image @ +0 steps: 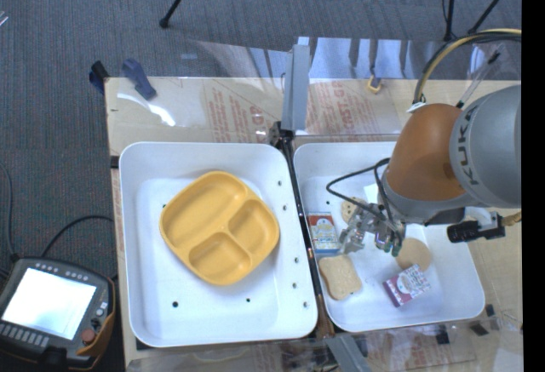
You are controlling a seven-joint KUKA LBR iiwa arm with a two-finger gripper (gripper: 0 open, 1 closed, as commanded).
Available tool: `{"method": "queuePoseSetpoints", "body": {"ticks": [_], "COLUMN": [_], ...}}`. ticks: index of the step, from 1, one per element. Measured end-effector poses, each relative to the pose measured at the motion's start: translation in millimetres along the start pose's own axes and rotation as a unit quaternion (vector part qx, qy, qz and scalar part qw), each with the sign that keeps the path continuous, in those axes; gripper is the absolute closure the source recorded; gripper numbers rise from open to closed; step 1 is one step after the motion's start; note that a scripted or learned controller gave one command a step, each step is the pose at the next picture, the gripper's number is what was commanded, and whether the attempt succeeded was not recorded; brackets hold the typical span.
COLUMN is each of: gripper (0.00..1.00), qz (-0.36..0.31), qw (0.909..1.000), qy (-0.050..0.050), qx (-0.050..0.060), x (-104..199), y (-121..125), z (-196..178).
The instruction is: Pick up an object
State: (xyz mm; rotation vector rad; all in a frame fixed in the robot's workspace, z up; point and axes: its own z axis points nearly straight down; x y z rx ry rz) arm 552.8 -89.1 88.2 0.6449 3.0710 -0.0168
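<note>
Two shallow white bins side by side on a tabletop (221,111). In the left bin (136,191), a yellow divided plate (220,226) at centre, bare white floor all round it. In the right bin (464,302), more crowded: small carton (324,233) by the left wall, toast slice (341,277) near the front edge, pink-and-white packet (407,285) toward the front right corner, round bun (415,254) behind it. End effector (371,231) low over the bin's middle, between carton and bun; finger spread impossible to tell, nothing visibly gripped.
</note>
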Motion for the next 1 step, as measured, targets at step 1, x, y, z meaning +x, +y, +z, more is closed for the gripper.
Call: {"method": "queuePoseSetpoints", "body": {"ticks": [1], "gripper": [1.0], "qz": [0.136], "qw": [0.9907], "qy": [0.002], "qx": [-0.005], "x": [37.4], "y": [35.6], "z": [-101.0]}}
